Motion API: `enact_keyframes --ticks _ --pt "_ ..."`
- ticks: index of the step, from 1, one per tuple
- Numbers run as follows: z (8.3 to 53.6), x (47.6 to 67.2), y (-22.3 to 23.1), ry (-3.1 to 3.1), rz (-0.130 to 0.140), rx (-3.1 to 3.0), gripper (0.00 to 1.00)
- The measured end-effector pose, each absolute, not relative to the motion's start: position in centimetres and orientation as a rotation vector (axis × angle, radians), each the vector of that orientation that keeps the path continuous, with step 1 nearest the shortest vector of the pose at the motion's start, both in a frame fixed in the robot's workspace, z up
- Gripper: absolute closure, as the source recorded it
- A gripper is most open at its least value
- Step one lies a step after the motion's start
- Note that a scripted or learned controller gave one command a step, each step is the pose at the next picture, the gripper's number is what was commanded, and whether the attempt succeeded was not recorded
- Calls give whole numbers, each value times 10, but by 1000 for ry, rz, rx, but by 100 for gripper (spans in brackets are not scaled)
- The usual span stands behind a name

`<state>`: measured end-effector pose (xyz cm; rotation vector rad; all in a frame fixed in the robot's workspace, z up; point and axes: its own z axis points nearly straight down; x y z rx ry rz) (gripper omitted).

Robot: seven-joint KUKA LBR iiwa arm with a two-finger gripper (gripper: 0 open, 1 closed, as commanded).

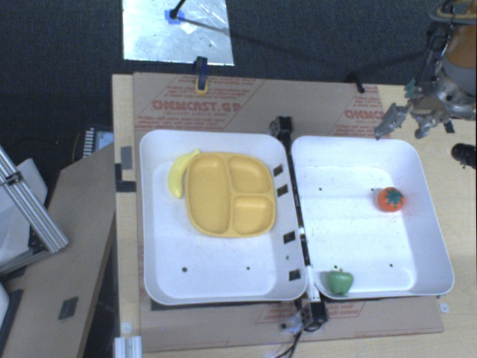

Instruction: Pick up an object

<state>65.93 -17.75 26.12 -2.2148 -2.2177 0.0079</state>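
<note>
While the grey arm with the orange band hangs over the far right corner of the bench [350,99], its two-finger gripper [408,122] sits above the back rim of the right shallow white bin [350,200], outside the bin's floor. Fingers [388,121] spread apart, released, nothing between them.

Candidate objects:
- small round orange-red plastic tomato with a green top [389,199]: on the right bin's floor, below the fingers and a little toward the camera, well apart from them. Nearest candidate.
- small green plastic apple-like fruit [340,281]: at the near rim of the right bin by the divider, far from the fingers, toward the camera and to their left in view.
- yellow plastic banana [179,173]: in the left shallow white bin [160,274], touching the left edge of the yellow three-compartment plastic tray [228,194]. Farthest from the fingers, across the divider.

Progress, as judged: nothing lifted yet; no contact with any object. Task at the approach stage at most. Left to do: choose a target, bring the fingers over it, descend, clench, raise. Tomato looks the shortest reach; it is round and may roll out under a poorly centred grip
</note>
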Motion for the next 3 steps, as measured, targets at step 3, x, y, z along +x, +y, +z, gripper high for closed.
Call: enact_keyframes --ticks 3 --pt "161 664 -172 -2227 1 -2215 0"
